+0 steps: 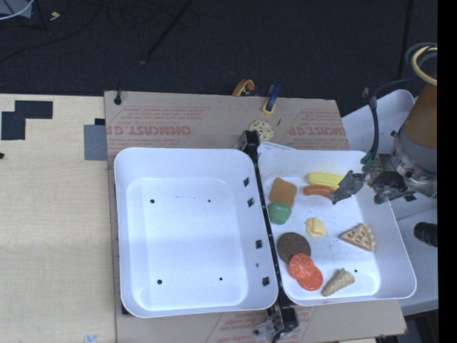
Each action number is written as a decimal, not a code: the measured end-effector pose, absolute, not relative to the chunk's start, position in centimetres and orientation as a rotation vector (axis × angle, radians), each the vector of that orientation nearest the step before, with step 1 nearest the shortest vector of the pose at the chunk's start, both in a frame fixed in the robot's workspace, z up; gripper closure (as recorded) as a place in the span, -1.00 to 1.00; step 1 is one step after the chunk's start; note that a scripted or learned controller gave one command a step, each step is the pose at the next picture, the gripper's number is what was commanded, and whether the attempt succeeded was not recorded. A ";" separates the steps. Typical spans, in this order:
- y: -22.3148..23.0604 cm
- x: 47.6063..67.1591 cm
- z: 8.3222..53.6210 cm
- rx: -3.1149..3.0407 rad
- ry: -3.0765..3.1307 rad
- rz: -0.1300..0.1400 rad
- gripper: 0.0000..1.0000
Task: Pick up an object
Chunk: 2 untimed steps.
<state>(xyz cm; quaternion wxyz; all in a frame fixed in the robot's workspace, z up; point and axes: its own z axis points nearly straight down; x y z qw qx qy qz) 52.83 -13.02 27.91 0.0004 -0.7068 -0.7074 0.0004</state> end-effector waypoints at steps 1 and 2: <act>-18.1 54.4 20.1 -2.219 -2.213 0.011 -1.00; -12.0 56.7 8.7 -2.208 -2.217 0.008 -1.00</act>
